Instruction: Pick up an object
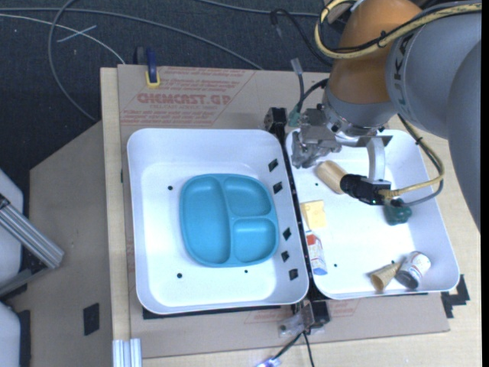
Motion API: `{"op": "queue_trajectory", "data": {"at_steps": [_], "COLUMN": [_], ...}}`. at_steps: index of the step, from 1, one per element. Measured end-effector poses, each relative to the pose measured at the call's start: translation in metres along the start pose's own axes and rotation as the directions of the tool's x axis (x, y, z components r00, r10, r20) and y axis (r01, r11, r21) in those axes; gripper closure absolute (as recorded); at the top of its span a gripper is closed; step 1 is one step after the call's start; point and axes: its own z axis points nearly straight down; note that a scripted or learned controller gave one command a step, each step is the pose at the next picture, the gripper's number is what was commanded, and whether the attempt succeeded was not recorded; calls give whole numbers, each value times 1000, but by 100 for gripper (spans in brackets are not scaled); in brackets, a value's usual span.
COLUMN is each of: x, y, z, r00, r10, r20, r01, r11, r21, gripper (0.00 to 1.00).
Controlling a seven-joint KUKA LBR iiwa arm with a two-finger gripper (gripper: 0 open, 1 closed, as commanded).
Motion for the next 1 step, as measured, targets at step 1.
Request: {"op": "queue_trajectory", "data": {"at_steps": [1], "x": [59], "y": [-6], "z": [9], "r00": [1000], "r10": [-1], "r20": [0], "r01": [1], "r11": [1000], "r21": [0], "gripper": [100]}}
